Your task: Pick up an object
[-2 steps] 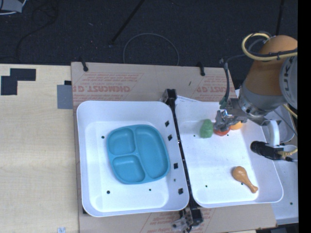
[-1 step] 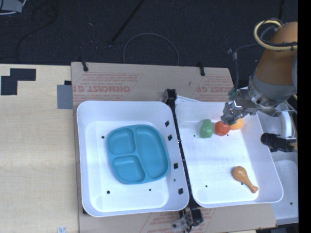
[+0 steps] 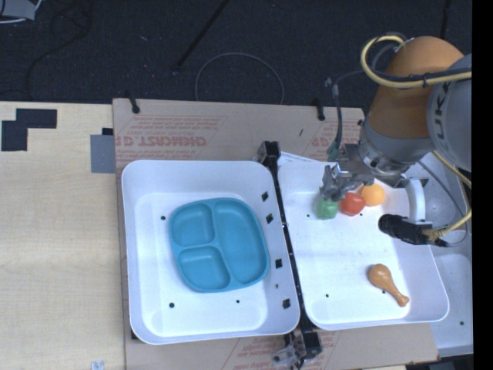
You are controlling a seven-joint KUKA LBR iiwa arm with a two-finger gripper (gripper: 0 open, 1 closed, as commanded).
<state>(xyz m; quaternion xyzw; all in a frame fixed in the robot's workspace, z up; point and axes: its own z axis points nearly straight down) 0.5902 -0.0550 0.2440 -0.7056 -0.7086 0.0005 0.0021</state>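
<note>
My gripper (image 3: 337,183) hangs over the back of the right bin (image 3: 339,299), at the end of the grey arm with its orange band. Directly below and in front of it sits a small green ball-like object (image 3: 327,209). Touching that on its right is a red object (image 3: 353,203), and an orange one (image 3: 373,196) lies just behind the red. A tan drumstick-shaped toy (image 3: 387,281) rests alone near the bin's front right corner. The arm's wrist hides part of the bin's back wall.
The left bin (image 3: 146,206) holds a blue divided plate (image 3: 218,243) in its middle. A black divider strip (image 3: 281,230) runs between the two bins. A black cylindrical part (image 3: 404,229) with cables sticks out over the right bin's right side.
</note>
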